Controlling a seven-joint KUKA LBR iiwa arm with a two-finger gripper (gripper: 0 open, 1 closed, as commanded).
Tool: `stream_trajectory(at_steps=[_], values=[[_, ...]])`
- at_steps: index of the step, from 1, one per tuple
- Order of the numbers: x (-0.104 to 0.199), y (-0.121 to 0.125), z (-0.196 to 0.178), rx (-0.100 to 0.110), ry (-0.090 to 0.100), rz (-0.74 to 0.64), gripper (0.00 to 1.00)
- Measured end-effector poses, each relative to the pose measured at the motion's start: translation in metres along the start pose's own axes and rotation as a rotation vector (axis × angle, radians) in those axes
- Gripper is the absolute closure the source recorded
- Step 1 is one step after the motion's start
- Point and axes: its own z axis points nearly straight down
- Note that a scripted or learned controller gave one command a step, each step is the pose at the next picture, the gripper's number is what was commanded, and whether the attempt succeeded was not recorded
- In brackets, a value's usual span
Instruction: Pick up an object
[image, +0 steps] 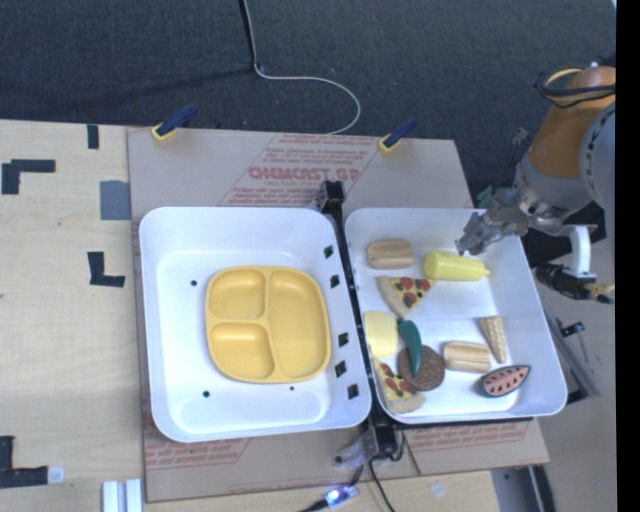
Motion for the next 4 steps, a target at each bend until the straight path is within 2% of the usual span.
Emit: stream_trajectory(at_steps=[1, 2, 3, 4], values=[[-0.001, 0.001, -0.043, 0.0, 0.0, -0.001, 1.0], [0.0, 0.002, -0.068, 0.003, 0.001, -0.001, 1.0], [0.054, -0.005, -0.057, 0.007, 0.002, -0.005, 1.0], [0.102, -0.018, -0.065, 0.007, 0.003, -0.005, 1.0]])
